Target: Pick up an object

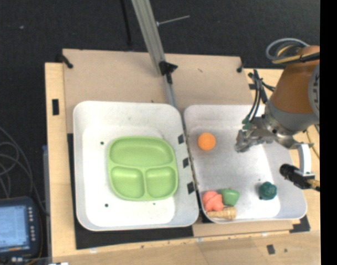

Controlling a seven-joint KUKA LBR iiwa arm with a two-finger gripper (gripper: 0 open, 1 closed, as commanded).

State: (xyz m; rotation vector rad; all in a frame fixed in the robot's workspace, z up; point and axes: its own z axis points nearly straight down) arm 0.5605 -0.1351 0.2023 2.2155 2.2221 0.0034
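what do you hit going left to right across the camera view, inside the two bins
green divided plate → orange ball → pink item → green item beside it → gripper → dark green object

My arm point(294, 95) is cut off at the right side of the view, so I see only its orange band and wrist. My gripper point(245, 142) is small and dark against the right bin point(224, 117); I cannot tell how its fingers stand. The pale thing point(225, 213) at that bin's near edge is too small to name. The screen point(12, 228) at lower left is cropped.
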